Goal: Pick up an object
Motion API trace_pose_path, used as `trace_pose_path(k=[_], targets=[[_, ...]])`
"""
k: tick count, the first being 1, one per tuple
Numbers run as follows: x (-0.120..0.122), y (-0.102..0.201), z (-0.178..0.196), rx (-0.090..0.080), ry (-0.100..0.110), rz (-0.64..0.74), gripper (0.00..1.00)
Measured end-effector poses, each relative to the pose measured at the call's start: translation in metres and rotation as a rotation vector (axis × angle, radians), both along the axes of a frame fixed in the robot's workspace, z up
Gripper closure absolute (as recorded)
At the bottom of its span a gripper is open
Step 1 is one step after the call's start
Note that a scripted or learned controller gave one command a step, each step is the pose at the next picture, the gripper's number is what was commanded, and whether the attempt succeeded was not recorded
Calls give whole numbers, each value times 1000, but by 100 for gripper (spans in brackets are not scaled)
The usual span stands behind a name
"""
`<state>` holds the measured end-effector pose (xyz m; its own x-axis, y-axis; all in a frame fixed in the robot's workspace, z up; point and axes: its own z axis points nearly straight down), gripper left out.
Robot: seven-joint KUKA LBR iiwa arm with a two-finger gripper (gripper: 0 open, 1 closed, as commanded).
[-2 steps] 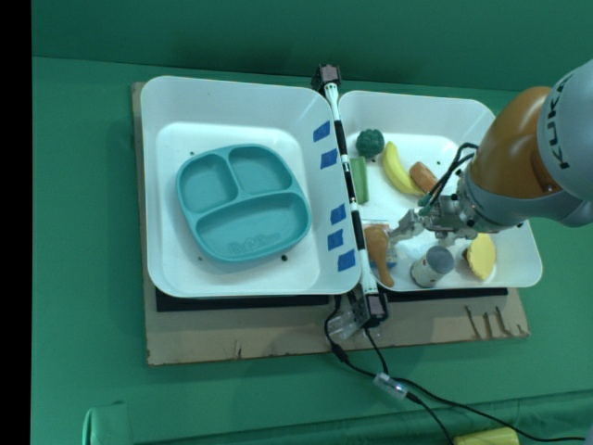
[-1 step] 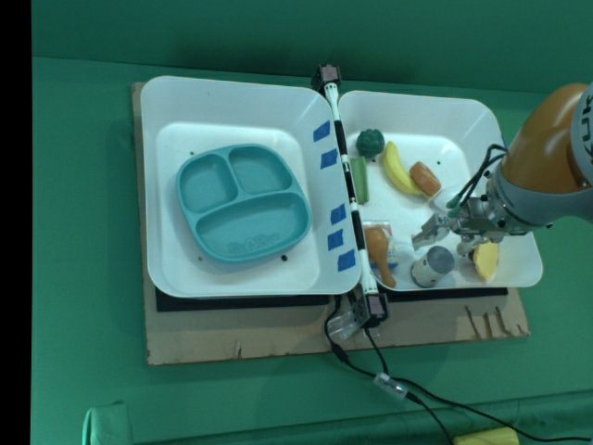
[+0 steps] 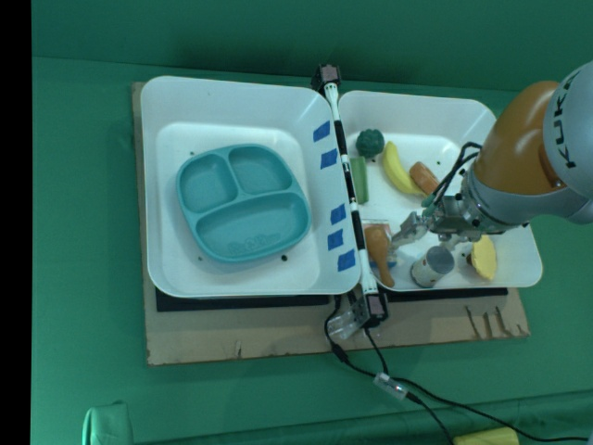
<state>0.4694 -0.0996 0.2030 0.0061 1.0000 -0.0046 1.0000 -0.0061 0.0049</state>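
The arm (image 3: 533, 156) is cut off by the picture's right edge, and its wrist covers part of the right bin (image 3: 435, 109) near that bin's right rim. The gripper (image 3: 414, 233) is small and blurred, so its fingers cannot be read. A yellow item (image 3: 485, 258) near the right bin's front right corner is partly hidden by the wrist. The orange item (image 3: 423, 177) beside the banana (image 3: 398, 168) is crossed by a cable. A yellow thing (image 3: 486, 436) is cut by the bottom edge.
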Motion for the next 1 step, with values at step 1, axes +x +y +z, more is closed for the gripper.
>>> trace_pose_path(k=[1], targets=[[0, -2, -6, -3, -2, -4, 0]])
